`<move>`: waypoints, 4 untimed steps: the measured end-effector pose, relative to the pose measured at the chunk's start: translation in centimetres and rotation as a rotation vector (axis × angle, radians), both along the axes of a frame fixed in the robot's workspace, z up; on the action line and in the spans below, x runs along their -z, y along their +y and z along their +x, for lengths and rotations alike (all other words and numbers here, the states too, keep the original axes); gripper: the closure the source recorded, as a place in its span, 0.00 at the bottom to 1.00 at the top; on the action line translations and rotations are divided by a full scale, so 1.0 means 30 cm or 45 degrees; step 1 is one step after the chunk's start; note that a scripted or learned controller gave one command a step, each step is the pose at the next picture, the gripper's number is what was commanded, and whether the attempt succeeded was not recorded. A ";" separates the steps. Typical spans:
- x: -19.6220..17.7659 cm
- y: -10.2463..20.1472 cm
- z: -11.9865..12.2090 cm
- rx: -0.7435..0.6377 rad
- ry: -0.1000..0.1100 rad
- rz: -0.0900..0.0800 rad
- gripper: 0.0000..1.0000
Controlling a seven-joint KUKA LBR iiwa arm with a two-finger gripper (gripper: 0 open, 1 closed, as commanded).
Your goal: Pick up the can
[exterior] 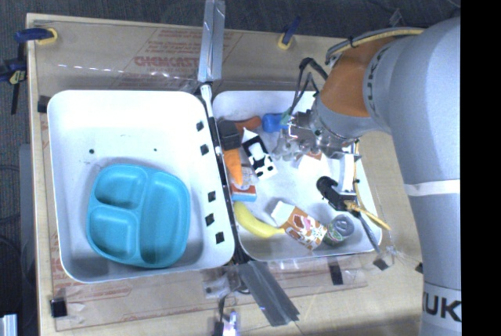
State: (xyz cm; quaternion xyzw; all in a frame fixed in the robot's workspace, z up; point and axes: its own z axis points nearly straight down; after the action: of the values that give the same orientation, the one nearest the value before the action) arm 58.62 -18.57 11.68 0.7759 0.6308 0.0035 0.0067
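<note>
The can (pixel 341 229) lies near the front right corner of the right bin (pixel 258 102), its round greenish end facing up. It touches a colourful patterned carton (pixel 304 229) on its left. My gripper (pixel 292 145) hangs over the back middle of the same bin, well behind the can and apart from it. It is next to a black-and-white object (pixel 261 158) and a small blue item (pixel 272 123). Nothing shows between the gripper's tips.
A banana (pixel 254 223) lies at the right bin's front left, with an orange packet (pixel 233 167) and a dark item (pixel 228 135) along its left wall. The left bin (pixel 117 111) holds a blue divided plate (pixel 139 214). A raised divider separates the bins.
</note>
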 end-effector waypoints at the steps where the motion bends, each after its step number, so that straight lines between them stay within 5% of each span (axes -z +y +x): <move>1: -0.002 -0.032 -0.005 0.013 -0.005 -0.019 0.00; 2: 0.034 0.035 -0.020 -0.048 -0.033 -0.047 0.00; 3: -0.295 0.049 0.137 -0.360 0.021 0.006 0.00; 4: -0.005 -0.044 -0.129 -0.365 0.026 0.008 0.00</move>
State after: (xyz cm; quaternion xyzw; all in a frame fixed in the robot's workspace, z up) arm 54.74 -19.90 11.82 0.6780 0.7351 -0.0015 -0.0025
